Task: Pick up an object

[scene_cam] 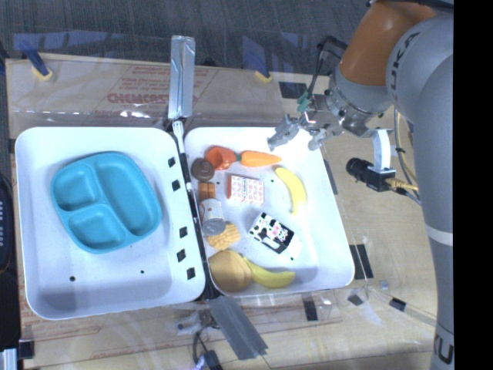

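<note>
The left bin (pixel 31 206) holds a blue divided tray (pixel 105 200), lying flat and turned at a slant. Just right of the central divider sits the right bin (pixel 331 230) with a crowd of small things. Along its left side, from the far end to the near end: a small brown cup-like item (pixel 202 169), a pale jar or bottle (pixel 209 206) I cannot make out well, a piece of corn (pixel 223 240), and a tan potato-like lump (pixel 229 270) touching a banana (pixel 271 277) at the near wall. At the far end lie an orange cup (pixel 221 156) and, beside it, a carrot (pixel 259 159). In the middle rest a red-and-white box (pixel 246 189) and a black-and-white patterned block (pixel 272 232). A second banana (pixel 291 187) curves along the right. The pincer (pixel 296 135) hovers over the bin's far right corner, fingers spread apart with nothing between them, above and just beyond the carrot. The grey arm (pixel 416 91) reaches in across the table (pixel 385 284).
</note>
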